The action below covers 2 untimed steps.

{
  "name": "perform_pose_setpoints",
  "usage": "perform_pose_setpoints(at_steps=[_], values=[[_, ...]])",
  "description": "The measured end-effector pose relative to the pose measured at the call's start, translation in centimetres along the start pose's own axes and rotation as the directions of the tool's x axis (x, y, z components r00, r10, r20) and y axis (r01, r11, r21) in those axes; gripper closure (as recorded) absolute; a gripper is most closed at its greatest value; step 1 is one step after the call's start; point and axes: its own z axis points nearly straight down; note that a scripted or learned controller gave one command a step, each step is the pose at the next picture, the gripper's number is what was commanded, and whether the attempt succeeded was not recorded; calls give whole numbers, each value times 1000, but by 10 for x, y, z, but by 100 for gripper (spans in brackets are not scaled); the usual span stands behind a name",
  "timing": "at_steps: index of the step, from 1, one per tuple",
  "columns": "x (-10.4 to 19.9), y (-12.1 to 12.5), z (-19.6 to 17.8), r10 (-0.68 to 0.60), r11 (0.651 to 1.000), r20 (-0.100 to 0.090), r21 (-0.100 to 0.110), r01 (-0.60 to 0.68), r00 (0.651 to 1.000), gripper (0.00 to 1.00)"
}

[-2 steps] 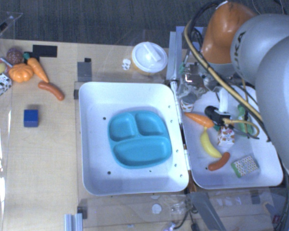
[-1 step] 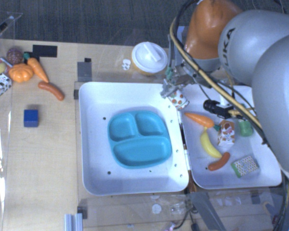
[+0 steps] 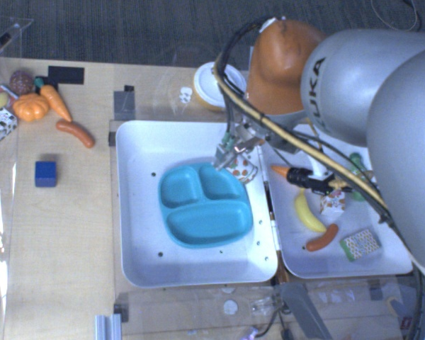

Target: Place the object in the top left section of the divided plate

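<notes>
Overhead, the gripper [image 3: 234,149] hangs at the blue divided plate [image 3: 205,207]'s upper-right edge w/ a small patterned object [image 3: 242,167] apparently pinched btwn its fingers. Best move, judging by pos'n: shift over the top-left section, lower, then release gently.

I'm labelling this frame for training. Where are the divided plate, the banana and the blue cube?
divided plate [image 3: 207,227]: camera view, on the floor of its large bottom section.
banana [image 3: 308,216]: camera view, on the middle of its curved body.
blue cube [image 3: 46,173]: camera view, on its top face.
</notes>
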Motion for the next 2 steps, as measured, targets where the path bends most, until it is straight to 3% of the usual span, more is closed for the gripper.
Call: perform_pose_setpoints(at_steps=[1, 2], values=[[69, 36, 6, -148, 989, 1, -2, 148, 989, 100], [69, 36, 6, -147, 989, 1, -2, 147, 989, 0]])
